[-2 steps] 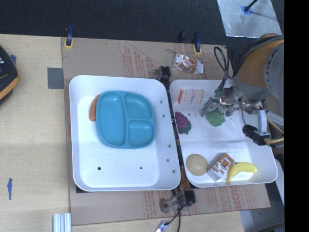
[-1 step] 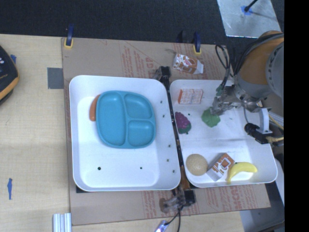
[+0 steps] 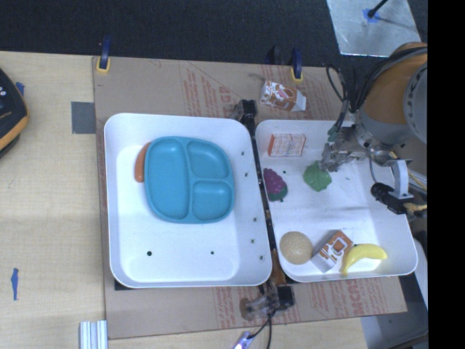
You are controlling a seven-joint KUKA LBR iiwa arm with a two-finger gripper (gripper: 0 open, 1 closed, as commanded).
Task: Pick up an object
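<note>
- Reaching in from the right over the right bin (image 3: pixel 407 264), with the arm (image 3: pixel 396 86) ending in the gripper (image 3: pixel 333 157) low above the bin's upper middle.
- Hovering right at the upper right edge of the green object (image 3: pixel 317 177); judging this the likeliest pick target, since nothing else is lying as close to the fingertips.
- Unable to tell how far the fingers are spread: too dark and too small against the wrist hardware. Not seeing anything between them, so not recording a hold.
- Lying loose in the same bin: a purple grape cluster (image 3: pixel 275 184) against the left wall, an orange-and-white carton (image 3: pixel 286 145) near the top left, a tan round object (image 3: pixel 296 246) and a small brown-and-white box (image 3: pixel 333 249) at the bottom, with a yellow banana (image 3: pixel 363 255) touching that box.
- Crowding at the bottom edge probably making those three harder approaches; the green object sitting apart from its neighbours, giving the fingers room on either side.
- Resting in the left bin (image 3: pixel 123 253): a blue divided plate (image 3: pixel 190 179), partly covering an orange item (image 3: pixel 139 163) at its left edge.
- Sitting outside both bins, on the cardboard above: a small packet (image 3: pixel 282 96), out of play for this attempt.
- Judging the pick as not yet made; descent and closure on the green object remaining.
</note>
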